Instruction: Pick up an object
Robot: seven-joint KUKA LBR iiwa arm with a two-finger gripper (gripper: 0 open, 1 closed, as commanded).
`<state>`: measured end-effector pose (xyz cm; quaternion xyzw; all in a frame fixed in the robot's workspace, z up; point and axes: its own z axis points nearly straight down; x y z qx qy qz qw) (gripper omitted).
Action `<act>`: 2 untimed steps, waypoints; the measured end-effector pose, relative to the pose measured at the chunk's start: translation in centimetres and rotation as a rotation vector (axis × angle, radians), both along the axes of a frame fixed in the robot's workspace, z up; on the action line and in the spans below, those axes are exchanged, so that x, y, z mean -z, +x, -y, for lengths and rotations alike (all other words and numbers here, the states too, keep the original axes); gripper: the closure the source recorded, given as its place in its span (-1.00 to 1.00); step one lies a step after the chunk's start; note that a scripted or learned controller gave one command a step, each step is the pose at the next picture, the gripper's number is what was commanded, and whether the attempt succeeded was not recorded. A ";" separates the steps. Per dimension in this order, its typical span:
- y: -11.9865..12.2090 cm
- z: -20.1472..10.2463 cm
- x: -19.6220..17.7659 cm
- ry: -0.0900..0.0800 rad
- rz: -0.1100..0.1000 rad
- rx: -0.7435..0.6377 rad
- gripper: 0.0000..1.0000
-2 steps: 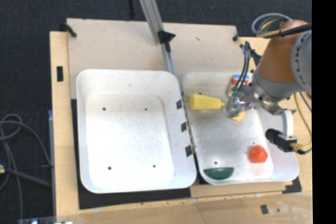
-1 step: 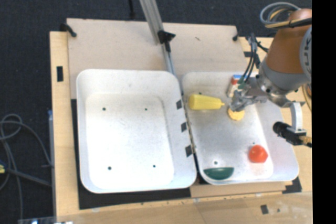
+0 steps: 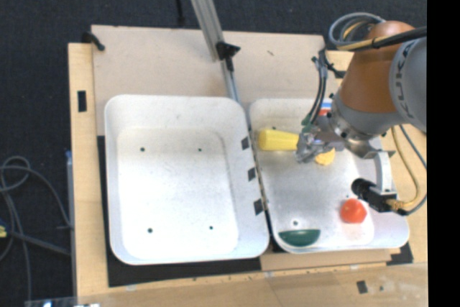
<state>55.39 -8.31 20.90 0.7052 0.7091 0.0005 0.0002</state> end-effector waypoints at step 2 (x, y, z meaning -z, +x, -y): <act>-1.3 -8.9 -1.6 0.001 0.003 -0.001 1.00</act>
